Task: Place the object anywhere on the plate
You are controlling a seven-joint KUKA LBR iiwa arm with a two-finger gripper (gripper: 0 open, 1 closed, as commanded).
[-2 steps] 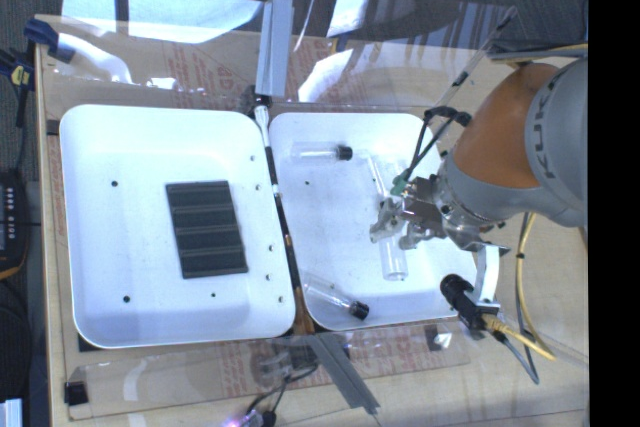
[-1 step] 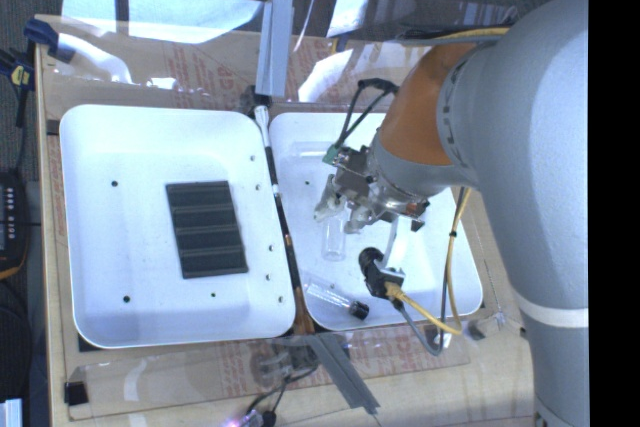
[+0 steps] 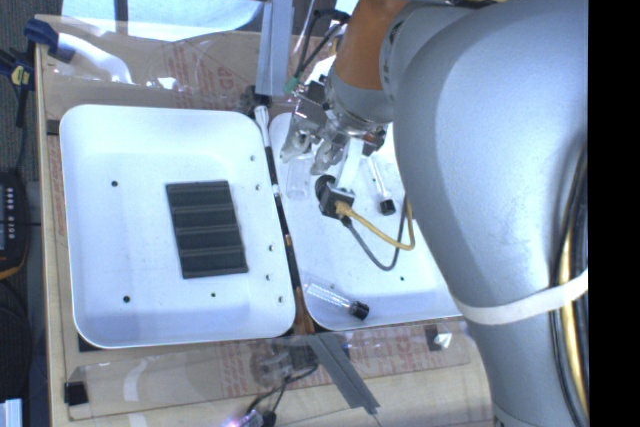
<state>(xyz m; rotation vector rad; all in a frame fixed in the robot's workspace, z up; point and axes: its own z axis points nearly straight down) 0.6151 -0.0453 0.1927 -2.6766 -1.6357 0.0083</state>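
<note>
No text, label, brand, number or sign can be read anywhere here.

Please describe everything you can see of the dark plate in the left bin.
The plate is a dark grey, nearly black rectangle, ribbed into four crosswise bands, and looks like matte plastic or rubber. It lies flat on the floor of the left bin, near the middle, slightly skewed. Nothing rests on it or touches it besides the bin.

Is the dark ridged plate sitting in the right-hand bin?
No. The dark ridged plate lies in the left bin, while the tool is over the right bin.
</note>
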